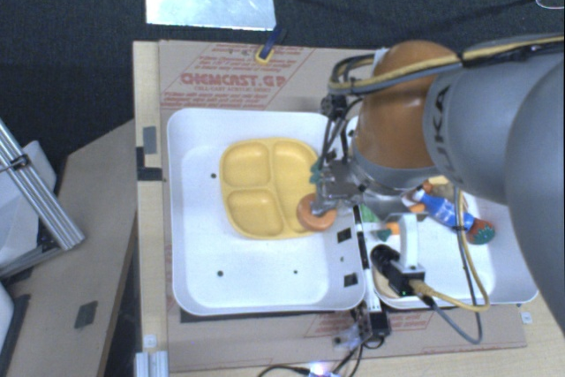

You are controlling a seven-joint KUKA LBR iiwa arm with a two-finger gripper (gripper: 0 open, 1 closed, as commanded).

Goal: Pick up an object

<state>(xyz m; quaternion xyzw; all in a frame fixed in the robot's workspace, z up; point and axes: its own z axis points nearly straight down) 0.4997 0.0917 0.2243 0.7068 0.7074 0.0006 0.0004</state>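
bins: 2 white ones, left bin [190,278] and right bin [508,282], side by side on 1 cardboard sheet [234,75]
writing: red print on the cardboard, looks like "CHEMCAST GP", rest is too small to read
yellow tray [256,181]: 1, 3 compartments, sitting in the left bin
orange ring [316,216]: 1, touching the tray's right edge, right under the claw
gripper [328,190]: 1, down over the ring, honestly can't tell how it's set
blue figure toy [440,206]: 1, lying in the right bin
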